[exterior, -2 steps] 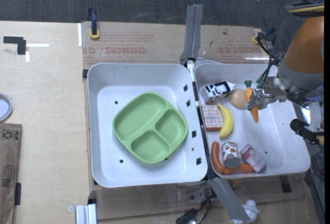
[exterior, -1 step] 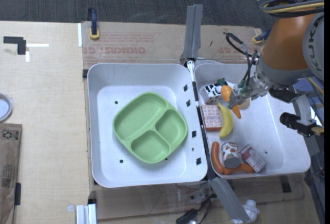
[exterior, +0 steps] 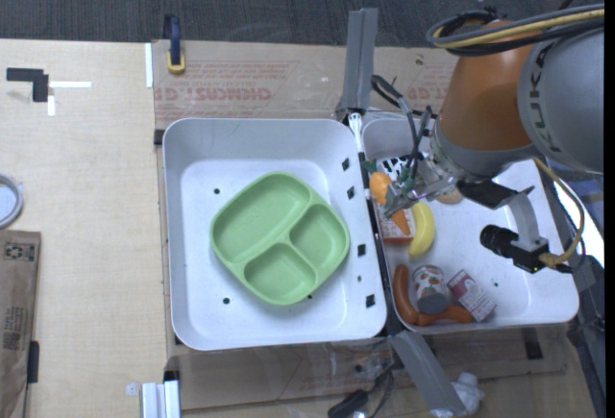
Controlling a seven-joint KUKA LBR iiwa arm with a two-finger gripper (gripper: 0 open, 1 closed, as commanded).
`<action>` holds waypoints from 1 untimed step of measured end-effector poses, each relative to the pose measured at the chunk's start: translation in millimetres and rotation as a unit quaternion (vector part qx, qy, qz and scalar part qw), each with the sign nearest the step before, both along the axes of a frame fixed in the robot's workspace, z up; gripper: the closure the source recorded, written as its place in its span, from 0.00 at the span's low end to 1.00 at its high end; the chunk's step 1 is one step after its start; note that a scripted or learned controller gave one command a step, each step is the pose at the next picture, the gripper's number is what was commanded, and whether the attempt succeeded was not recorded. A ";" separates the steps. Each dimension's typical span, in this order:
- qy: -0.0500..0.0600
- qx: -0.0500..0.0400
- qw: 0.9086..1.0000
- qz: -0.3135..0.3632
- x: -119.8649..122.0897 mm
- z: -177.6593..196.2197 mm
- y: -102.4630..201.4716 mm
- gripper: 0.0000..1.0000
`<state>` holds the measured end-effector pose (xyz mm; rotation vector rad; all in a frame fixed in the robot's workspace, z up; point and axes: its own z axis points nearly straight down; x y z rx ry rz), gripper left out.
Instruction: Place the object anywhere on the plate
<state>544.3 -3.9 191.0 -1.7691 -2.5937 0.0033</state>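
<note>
A light green plate with three compartments lies in the left white bin. Nothing rests on it. My gripper hangs low over the near-left part of the right bin, beneath the orange wrist band. Directly by it are a small orange fruit, a yellow banana and a red and white carton. The wrist and its cables hide what is directly beneath the gripper.
Further forward in the right bin lie a red sausage, a round tin and a small red and white box. A black fitting juts from the arm. A grey divider post stands between the bins.
</note>
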 end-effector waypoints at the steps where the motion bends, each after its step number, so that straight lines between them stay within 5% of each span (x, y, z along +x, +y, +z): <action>1: 0.000 -0.001 0.997 -0.074 -27.1 31.3 88.2 1.00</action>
